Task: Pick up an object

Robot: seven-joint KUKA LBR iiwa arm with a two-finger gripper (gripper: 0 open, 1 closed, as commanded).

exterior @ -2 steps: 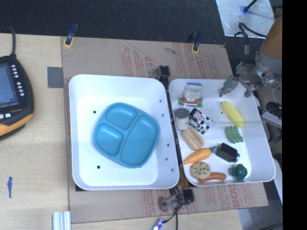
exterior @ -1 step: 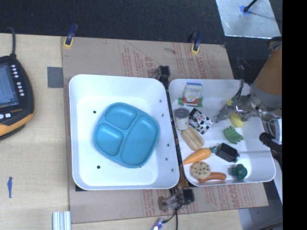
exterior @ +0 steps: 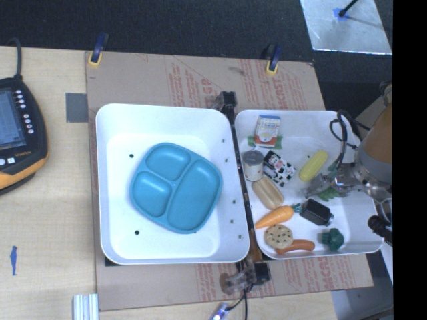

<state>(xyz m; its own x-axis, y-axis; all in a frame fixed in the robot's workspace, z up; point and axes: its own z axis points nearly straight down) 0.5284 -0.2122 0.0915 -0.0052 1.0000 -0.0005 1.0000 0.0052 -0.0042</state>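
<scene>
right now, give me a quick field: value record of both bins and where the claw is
left bin: holds a blue divided plate
right bin: toy corn, carrot, cookie, small can, carton, black block, green piece
claw: low over the right bin, between corn and black block
outside bins: pendant at bench left

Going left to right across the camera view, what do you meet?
Pendant → left bin with blue plate → can → carrot → corn → green block → end effector.
</scene>
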